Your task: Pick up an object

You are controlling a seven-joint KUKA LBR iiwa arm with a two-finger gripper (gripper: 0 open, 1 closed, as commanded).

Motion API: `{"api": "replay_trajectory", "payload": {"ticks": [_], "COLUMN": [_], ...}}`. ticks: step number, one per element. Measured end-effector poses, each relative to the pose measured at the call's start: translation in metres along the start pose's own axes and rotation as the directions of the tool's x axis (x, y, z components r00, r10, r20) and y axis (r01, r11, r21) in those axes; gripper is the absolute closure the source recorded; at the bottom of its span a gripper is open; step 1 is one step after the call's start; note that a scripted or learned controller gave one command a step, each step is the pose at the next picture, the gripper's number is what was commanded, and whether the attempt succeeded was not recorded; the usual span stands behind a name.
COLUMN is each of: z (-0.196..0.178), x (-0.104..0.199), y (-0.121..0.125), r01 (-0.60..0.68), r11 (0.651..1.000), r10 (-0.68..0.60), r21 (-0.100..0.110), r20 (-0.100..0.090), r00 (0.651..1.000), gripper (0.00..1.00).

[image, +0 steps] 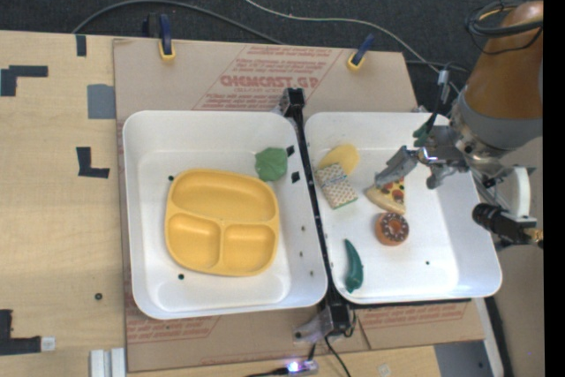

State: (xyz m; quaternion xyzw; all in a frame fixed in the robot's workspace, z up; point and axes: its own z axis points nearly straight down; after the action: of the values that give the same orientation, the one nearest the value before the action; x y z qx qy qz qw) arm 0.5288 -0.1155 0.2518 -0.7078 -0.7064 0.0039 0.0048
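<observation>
- While nothing sits between the fingers yet, the step in hand looks like the approach: the gripper (395,175) hangs over the right bin (459,274), and I judge the pick not yet made
- Nearest in that bin lies a green pepper-shaped toy (352,265), slim and slanted, well apart from the gripper
- Just beyond it rests a round doughnut toy (391,229), brown with speckled icing, close beneath the pizza slice
- Next comes the pizza slice toy (389,194), the likeliest target by my reckoning, since one dark finger reaches down right beside its far edge; the fingers seem spread apart with nothing held, though the slant blurs how wide
- To its left a checkered sponge-like block (336,185) leans against a yellow lemon-like toy (341,158), both near the central divider
- For the next move I would expect a descent centred over the slice and a close; the doughnut touching or nearly touching it could get nudged or caught
- Left bin (146,137) holds a yellow divided plate (222,221) and, farther back, a green crumpled toy (272,162), none of them in the arm's way
</observation>
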Motion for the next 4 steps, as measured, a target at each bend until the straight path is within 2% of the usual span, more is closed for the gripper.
{"api": "replay_trajectory", "payload": {"ticks": [1, 2, 3, 4], "z": [-0.005, 0.059, 0.106, 0.158], "x": [0.0, 0.0, 0.001, 0.002], "y": [0.002, 0.006, -0.003, -0.011], "r01": [0.003, 0.003, 0.002, 0.004], "r11": [1.0, 1.0, 1.0, 1.0], "r10": [-0.003, -0.003, -0.002, -0.004], "r21": [-0.01, -0.004, -0.005, -0.015], "r20": [0.001, 0.001, 0.0, 0.001], "r00": [1.0, 1.0, 1.0, 1.0], "gripper": [0.0, 0.0, 0.0, 0.0]}}
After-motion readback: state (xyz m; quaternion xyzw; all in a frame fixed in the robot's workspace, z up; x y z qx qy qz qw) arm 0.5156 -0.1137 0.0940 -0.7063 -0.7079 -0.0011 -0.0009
